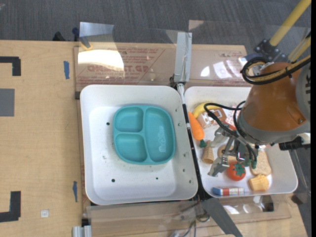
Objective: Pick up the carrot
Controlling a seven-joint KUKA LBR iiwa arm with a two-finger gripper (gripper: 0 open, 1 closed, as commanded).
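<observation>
The orange carrot (196,128) lies at the left side of the right bin (291,181), close to the divider, just below a yellow banana (199,108). My gripper (222,163) hangs over the middle of that bin, down and to the right of the carrot and apart from it. Its metal fingers (215,170) point down-left with a gap between them and nothing held. A red tomato (236,171) sits right beside the fingers.
A teal divided plate (144,134) rests in the left bin (94,147). The right bin also holds an ice-cream cone (209,154), a toast slice (261,164), a cheese wedge (259,182) and a marker (228,191) along its front wall.
</observation>
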